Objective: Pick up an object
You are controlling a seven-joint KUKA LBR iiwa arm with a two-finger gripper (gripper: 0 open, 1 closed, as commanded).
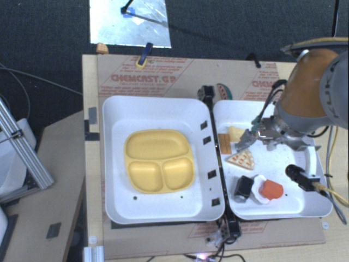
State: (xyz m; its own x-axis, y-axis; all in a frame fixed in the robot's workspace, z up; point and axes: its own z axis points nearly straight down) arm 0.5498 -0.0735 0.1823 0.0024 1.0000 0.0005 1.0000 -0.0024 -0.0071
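The right bin [283, 206] holds several small items. A yellow cheese wedge [236, 132] lies next to a brown cracker strip [223, 143]. Below them lies a pizza slice [242, 160]. Near the front wall sit a black block [243, 186] and an orange-red piece on a white one [269, 190]. My gripper [249, 138] hangs low over the bin's left part, just right of the cheese wedge and above the pizza slice. Nothing is visibly held in it. The grey arm with its orange band [310, 86] covers the bin's far right part.
The left bin [114, 146] holds a yellow divided tray [159, 159]. A black divider [214, 146] with clips runs between the bins. Cables hang off the arm near the right bin's right wall [312, 160]. Cardboard [163, 75] lies behind the bins.
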